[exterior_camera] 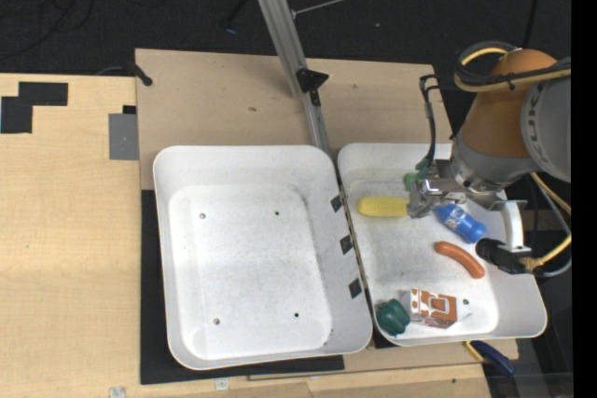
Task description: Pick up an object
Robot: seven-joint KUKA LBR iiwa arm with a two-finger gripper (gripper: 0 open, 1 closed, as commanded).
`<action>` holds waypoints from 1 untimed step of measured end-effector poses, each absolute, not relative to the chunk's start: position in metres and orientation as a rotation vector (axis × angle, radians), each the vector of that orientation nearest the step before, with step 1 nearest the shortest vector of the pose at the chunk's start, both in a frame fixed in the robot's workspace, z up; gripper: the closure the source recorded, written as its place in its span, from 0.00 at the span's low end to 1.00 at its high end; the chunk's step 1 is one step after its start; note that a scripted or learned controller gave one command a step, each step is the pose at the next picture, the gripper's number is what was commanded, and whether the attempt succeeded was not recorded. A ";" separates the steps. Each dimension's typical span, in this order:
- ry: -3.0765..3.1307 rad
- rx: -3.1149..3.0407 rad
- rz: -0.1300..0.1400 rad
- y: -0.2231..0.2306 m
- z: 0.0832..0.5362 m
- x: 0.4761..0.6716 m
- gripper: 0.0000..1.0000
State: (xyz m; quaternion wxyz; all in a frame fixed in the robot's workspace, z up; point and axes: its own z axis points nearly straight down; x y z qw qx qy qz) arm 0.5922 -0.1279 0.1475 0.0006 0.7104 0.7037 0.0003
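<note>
The right bin [373,165] holds a yellow oblong piece [382,207], a blue bottle-like item [462,222], an orange-red sausage shape [459,258], a small orange and white box [436,308] and a dark green lump [393,317]. My gripper [423,194] hangs low over the bin's upper middle, between the yellow piece on its left and the blue item on its right. It sits close to the yellow piece's right end. Whether anything is between its tips is not visible.
The left bin [177,168] lies beside the right one, with black clips [345,242] along the shared rim. A slanted metal rail [280,33] rises behind the bins. The arm's orange band [508,98] and cables [522,252] crowd the right bin's right side.
</note>
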 end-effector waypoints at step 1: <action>2.221 2.217 0.004 -0.128 0.211 0.592 1.00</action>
